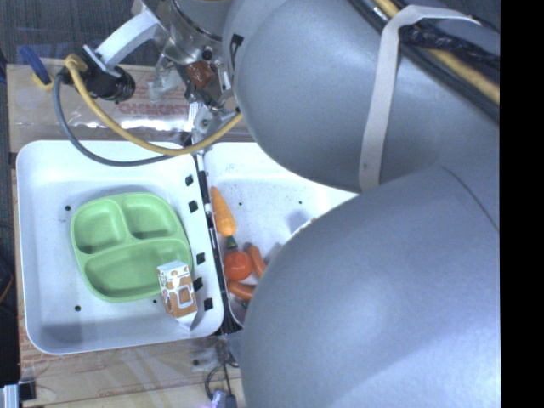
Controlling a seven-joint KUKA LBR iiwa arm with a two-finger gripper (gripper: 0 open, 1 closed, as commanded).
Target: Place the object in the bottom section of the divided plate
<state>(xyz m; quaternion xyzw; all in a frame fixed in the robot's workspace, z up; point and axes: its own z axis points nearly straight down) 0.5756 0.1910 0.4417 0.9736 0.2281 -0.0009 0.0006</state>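
I see the small carton (pixel 177 289) standing on the near right rim of the green divided plate (pixel 127 245) in the left bin (pixel 42 228). The gripper (pixel 197 79) hangs beyond the bins' far edge; I cannot tell its state.

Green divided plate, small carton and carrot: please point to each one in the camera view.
green divided plate (pixel 127 270): camera view, floor of its bottom section.
small carton (pixel 177 289): camera view, its front face.
carrot (pixel 223 213): camera view, middle of its body.
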